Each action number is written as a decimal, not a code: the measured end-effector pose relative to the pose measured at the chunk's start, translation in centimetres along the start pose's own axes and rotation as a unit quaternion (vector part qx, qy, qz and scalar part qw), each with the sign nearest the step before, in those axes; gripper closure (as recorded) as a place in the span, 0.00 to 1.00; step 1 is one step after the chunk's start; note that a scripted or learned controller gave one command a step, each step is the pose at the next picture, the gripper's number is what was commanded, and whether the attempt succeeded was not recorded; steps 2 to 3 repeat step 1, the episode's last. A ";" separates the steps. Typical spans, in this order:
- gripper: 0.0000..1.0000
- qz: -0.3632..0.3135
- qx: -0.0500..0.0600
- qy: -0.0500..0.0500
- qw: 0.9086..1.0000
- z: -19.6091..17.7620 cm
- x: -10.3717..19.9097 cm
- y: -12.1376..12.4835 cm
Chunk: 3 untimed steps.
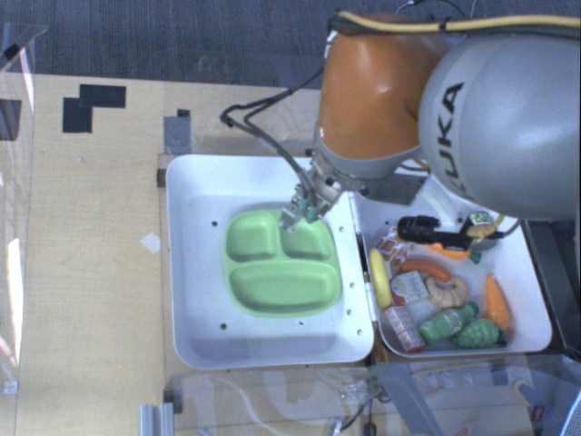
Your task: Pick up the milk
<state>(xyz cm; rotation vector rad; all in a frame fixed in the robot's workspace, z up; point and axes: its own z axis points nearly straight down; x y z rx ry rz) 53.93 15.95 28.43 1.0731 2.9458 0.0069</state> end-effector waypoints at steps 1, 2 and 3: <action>1.00 -0.148 0.001 0.001 0.989 5.5 3.2 -2.0; 1.00 -0.148 0.001 0.001 0.989 5.5 3.2 -2.0; 1.00 -0.148 0.001 0.001 0.989 5.5 3.2 -2.0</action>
